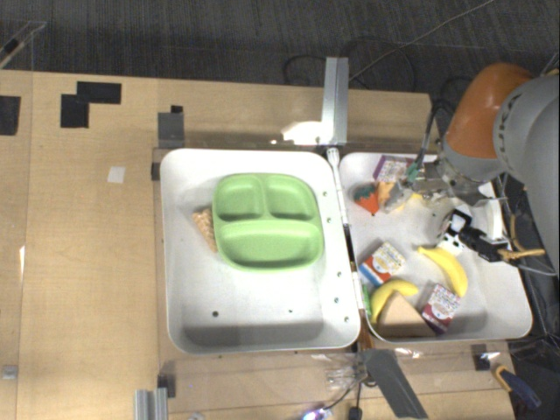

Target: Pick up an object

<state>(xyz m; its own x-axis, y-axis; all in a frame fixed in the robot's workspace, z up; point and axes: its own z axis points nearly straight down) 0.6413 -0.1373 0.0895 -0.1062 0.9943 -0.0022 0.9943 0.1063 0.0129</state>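
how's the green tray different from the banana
The green tray is wide, flat and divided into compartments; the banana is slim, curved and yellow. The tray lies in the left bin, partly covering something tan; the banana lies in the right bin among small packets. Both rest in a bin, neither between gripper fingers.

Yellow banana (447,268) lying flat, right bin, beside small cartons (383,262)

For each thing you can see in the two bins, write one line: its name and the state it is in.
Green tray: lying flat, right way up, in the left bin.
Banana: lying in the right bin, unpeeled.
Yellow fruit: whole, resting by a tan wedge.
End effector: low over the right bin's far end.
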